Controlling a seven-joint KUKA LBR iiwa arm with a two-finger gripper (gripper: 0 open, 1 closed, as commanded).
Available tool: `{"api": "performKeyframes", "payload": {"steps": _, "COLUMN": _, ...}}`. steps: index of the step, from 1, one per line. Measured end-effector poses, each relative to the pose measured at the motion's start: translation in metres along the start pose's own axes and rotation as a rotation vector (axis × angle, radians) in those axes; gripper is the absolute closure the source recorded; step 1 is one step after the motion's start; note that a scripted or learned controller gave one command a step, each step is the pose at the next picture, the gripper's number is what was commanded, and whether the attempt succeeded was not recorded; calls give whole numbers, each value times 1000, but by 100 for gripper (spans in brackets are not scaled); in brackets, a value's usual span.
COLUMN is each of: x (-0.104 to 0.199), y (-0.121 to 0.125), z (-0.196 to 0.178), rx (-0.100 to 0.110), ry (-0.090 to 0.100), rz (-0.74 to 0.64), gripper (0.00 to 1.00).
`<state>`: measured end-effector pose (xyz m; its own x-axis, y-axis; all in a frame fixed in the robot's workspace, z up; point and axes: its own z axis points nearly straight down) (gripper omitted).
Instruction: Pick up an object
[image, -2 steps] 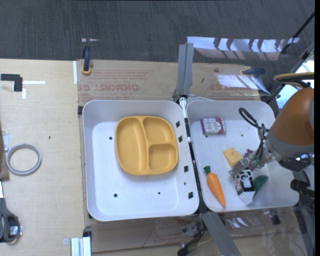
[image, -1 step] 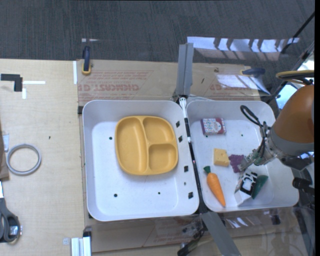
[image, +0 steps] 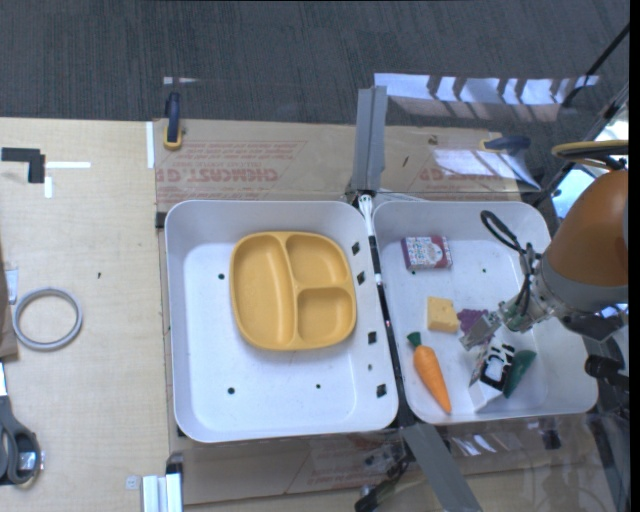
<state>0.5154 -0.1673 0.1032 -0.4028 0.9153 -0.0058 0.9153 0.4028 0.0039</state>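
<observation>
Gripper (image: 488, 335), jaws' state I cannot tell, hangs lower right over the cheese (image: 443, 314) and carrot (image: 432, 377), probably seeking a pick.

Red printing on the cardboard sheet (image: 240, 160) behind the left bin, upper middle of the frame, upside down and too blurred to read with certainty. Small pink-and-white card (image: 427, 252) in the right bin bearing printed marks, too small to make out. No other legible text, numbers or brands.
</observation>
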Motion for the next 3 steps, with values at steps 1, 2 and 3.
{"api": "performKeyframes", "payload": {"steps": 1, "x": 25, "y": 45, "z": 9, "rx": 7, "ry": 4, "rz": 434, "gripper": 0}}
{"api": "performKeyframes", "payload": {"steps": 2, "x": 25, "y": 45, "z": 9, "rx": 8, "ry": 4, "rz": 435, "gripper": 0}}
{"api": "performKeyframes", "payload": {"steps": 3, "x": 80, "y": -5, "z": 10, "rx": 3, "ry": 4, "rz": 424, "gripper": 0}}
